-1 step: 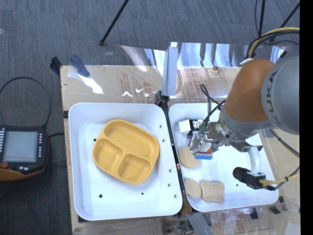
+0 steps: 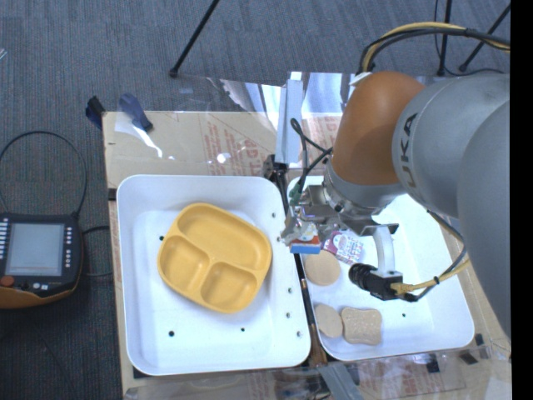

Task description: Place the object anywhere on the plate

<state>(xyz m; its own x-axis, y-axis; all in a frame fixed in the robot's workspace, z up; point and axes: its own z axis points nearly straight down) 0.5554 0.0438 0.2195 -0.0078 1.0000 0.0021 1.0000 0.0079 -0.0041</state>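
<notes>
We take the yellow plate point(image 2: 215, 257) as our landmark: a three-compartment dish lying in the left bin point(image 2: 133, 307), nothing resting on it. The grey arm point(image 2: 450, 148) is the biggest thing here, reaching in from well to the right of the plate and bending down over the seam between the two bins. The right bin point(image 2: 454, 319), just beside the plate's bin, holds the loose items: a tan bread-like slice point(image 2: 361, 325) and a smaller round piece point(image 2: 328, 320) to the plate's lower right, and a round cookie-like disc point(image 2: 322, 270) nearer the plate.

At the gripper point(image 2: 301, 236), just off the plate's right edge, we see a small colourful packet point(image 2: 305, 244), but we cannot tell whether it is truly pinched. We judge this packet light, thin and somewhat slick, likely to flex; a hold across its flat middle seems safest.
</notes>
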